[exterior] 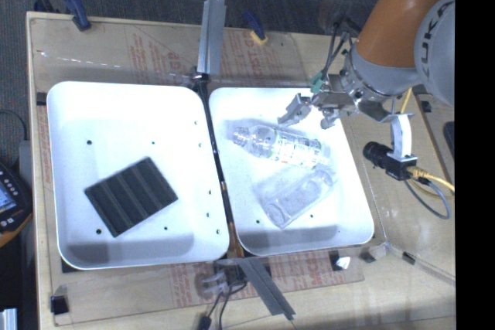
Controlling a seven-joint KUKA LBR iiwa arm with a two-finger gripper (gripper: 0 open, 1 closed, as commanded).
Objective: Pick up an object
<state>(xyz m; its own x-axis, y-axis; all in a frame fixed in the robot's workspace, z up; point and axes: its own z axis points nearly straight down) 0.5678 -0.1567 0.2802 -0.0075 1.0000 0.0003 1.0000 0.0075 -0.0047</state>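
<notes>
A clear plastic bottle (277, 143) lies on its side in the right bin (352, 189), towards the back. A crumpled clear plastic bag (296, 192) rests just in front of it. In the left bin (62, 166) a black ribbed pad (131, 195) lies flat. My gripper (313, 112) hangs above the back right part of the right bin, just behind and right of the bottle. Its two fingers are spread apart with nothing between them.
A grey metal bar (211, 35) stands at the back between the bins, and another (263, 290) lies at the front. Blue clamps (76, 9) hold the bench's rear edge. The arm's orange band (402, 8) looms over the right side.
</notes>
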